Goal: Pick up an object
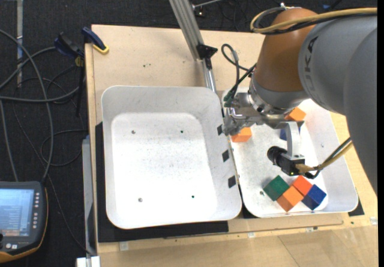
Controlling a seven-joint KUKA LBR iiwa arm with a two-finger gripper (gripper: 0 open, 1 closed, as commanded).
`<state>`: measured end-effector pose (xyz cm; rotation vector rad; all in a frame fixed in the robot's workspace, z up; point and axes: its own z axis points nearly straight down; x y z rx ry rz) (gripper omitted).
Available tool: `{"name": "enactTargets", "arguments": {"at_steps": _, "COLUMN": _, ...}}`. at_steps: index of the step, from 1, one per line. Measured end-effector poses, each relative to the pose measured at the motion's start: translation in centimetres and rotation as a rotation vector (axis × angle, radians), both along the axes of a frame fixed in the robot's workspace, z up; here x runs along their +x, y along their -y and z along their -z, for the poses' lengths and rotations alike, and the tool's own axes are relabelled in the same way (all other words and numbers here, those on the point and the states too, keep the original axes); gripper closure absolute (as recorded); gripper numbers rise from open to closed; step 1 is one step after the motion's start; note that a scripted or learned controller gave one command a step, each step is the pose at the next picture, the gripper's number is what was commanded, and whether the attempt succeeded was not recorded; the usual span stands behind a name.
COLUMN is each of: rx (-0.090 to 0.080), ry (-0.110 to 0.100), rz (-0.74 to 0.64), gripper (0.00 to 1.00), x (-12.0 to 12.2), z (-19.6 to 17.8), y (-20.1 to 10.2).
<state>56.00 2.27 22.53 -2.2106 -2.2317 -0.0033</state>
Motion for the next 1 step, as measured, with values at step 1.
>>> {"name": "enactTargets", "arguments": {"at_steps": 1, "rx": 0.0, "ry": 0.002, "rz": 0.002, "gripper": 1.0, "x": 3.08, "z": -0.38, "y": -5.63}}
